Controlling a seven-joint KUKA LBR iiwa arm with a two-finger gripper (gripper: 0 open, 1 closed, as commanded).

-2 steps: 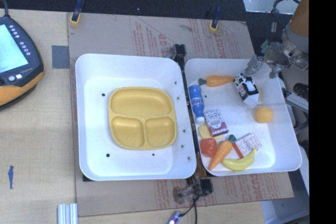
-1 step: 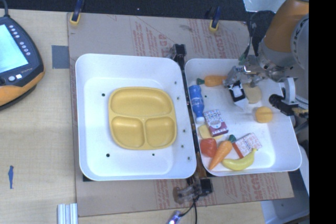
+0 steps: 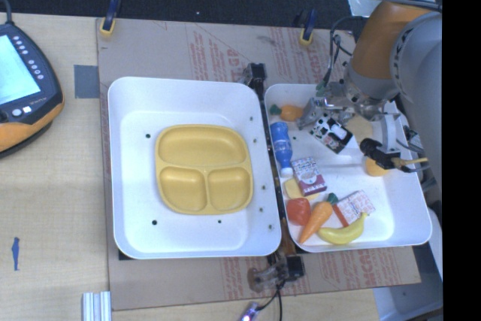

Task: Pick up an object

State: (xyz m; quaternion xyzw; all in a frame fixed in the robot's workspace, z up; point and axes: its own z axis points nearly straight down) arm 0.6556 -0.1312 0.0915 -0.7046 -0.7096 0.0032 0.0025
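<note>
The hand (image 3: 329, 124) hangs over the right bin (image 3: 409, 225); I cannot tell its state. A blue bottle (image 3: 280, 144), a carrot (image 3: 316, 219) and a banana (image 3: 343, 232) lie near it.

You've got the hand (image 3: 328, 125) low over the right bin (image 3: 409, 225), near its back. Blue bottle (image 3: 280, 144), carrot (image 3: 316, 219) and banana (image 3: 342, 232) sit toward the front there, and the yellow divided tray (image 3: 204, 168) is in the left bin (image 3: 128, 229).
</note>
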